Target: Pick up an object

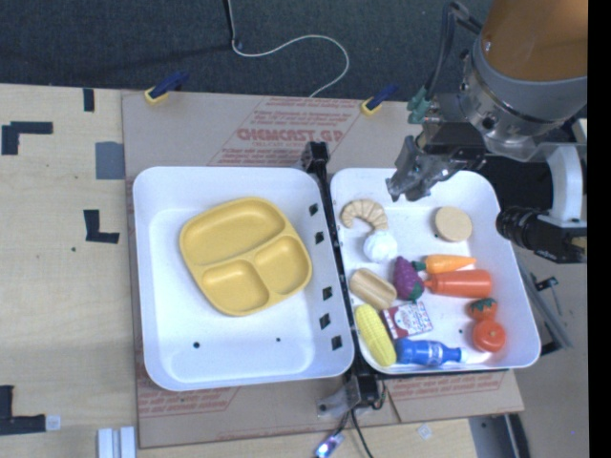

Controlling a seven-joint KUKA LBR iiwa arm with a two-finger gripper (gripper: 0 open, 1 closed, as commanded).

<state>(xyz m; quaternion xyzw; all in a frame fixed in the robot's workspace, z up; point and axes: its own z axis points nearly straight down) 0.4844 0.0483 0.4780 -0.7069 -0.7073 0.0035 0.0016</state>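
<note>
My gripper (pixel 406 187) hangs over the back left part of the right bin (pixel 511 256), just right of and above a croissant (pixel 363 214). Its dark fingers look close together and nothing shows between them. Below it lie a white garlic bulb (pixel 380 246), a bread roll (pixel 371 287), purple grapes (pixel 408 277), an orange carrot (pixel 447 264), an orange-red bottle (pixel 461 283), a corn cob (pixel 374 334), a blue bottle (pixel 427 353), a red tomato (pixel 488 333) and a tan round cookie (pixel 452 223).
The left bin (pixel 162 332) holds a yellow divided plate (pixel 244 254). A black clip divider (pixel 326 256) runs between the bins. A white cable (pixel 286 46) lies on the dark floor behind the bench.
</note>
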